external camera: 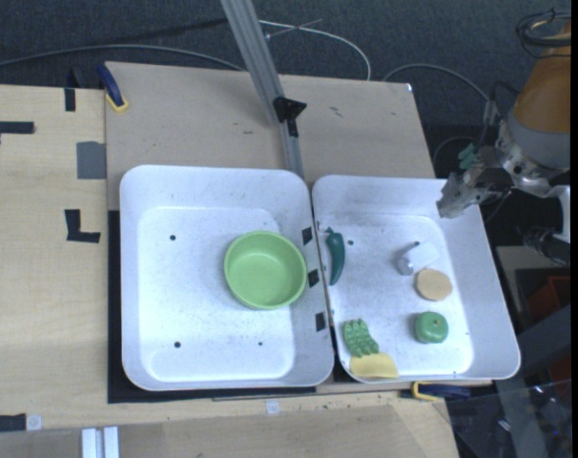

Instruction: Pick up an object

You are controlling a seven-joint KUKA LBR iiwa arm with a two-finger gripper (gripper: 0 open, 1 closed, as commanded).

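On the table, the left bin (146,256) holds a green bowl (265,270); the right bin (489,294) holds small toys, including a tan disc (433,284). The tool (456,197) hovers at that bin's far right corner, grip unclear, nothing held. It seems to be approaching and next must descend over one toy.

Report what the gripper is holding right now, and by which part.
Nothing is visibly held. The gripper hangs over the right bin's far right rim, apart from the small grey object and the tan disc below it.
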